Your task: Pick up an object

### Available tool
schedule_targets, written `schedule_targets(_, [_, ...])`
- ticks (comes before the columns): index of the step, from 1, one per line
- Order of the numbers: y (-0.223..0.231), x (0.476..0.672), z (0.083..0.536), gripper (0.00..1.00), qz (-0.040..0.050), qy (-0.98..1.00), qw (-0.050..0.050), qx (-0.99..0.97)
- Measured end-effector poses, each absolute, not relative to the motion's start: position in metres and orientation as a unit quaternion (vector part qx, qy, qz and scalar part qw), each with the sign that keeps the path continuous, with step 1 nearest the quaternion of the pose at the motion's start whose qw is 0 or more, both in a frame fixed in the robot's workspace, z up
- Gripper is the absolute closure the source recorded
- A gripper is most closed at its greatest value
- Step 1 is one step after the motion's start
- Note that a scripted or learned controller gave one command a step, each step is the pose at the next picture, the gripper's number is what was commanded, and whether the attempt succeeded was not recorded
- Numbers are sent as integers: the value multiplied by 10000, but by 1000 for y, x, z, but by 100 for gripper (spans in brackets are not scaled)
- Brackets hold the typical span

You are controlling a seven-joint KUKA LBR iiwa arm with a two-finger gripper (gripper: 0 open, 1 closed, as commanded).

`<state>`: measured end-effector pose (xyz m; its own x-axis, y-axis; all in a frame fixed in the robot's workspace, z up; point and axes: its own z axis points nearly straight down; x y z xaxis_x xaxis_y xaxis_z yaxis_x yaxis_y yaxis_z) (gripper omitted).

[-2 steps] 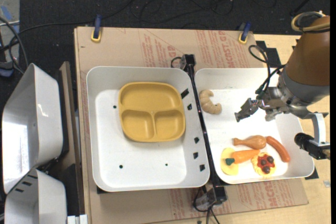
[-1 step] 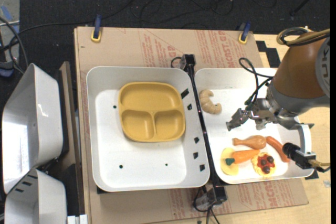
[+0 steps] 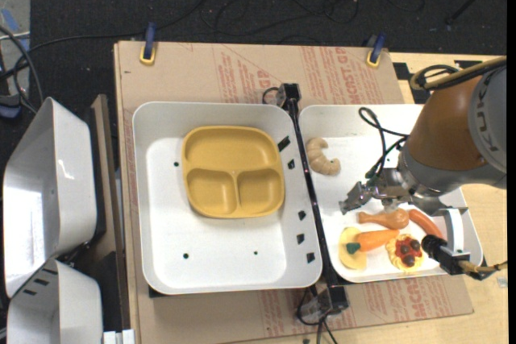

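Note:
In the right bin [image 3: 347, 118] lie several toy foods. A beige croissant-like piece [image 3: 323, 157] sits near the bin's left wall. Clustered at the front are a drumstick [image 3: 385, 217], a carrot [image 3: 377, 239], a red sausage [image 3: 425, 222], a pizza slice [image 3: 405, 251] and a yellow piece [image 3: 350, 253]. My gripper [image 3: 359, 196] hangs low over the bin, just above and left of the drumstick and right of the croissant. Nothing shows in its grasp. The arm's orange band [image 3: 451, 121] covers the bin's right side.
The left bin [image 3: 161, 246] holds a yellow divided plate [image 3: 234, 172]. A black divider with clips [image 3: 302, 173] runs between the bins. Cables [image 3: 379, 129] trail from the wrist over the right bin. Clamps [image 3: 147, 52] [image 3: 376, 51] hold the brown board at the back.

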<state>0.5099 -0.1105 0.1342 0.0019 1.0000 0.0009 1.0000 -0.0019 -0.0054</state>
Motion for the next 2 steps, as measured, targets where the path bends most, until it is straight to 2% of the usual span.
schedule_targets(1, [-110,511,91,0,0,-7068,0,-7074])
schedule_targets(2, [-110,510,102,100,0,-7059,8,-7083])
